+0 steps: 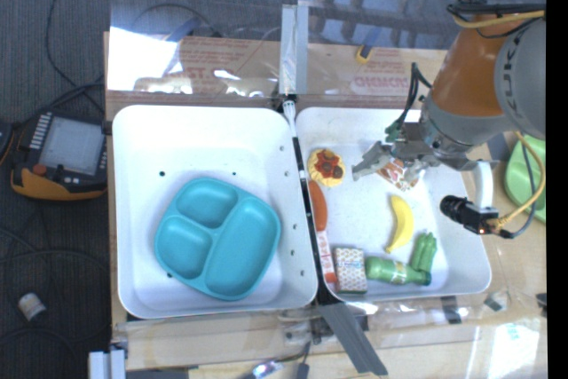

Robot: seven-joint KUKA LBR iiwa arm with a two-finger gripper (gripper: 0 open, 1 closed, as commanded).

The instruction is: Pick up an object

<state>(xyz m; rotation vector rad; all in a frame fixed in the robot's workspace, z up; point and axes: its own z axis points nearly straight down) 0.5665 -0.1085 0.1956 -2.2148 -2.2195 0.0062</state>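
Banana (pixel 400 225) upright, tip curving left

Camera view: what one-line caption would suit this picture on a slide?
Robot arm reaching over the right bin of toy food, its gripper above a banana; a blue divided plate sits in the left bin.
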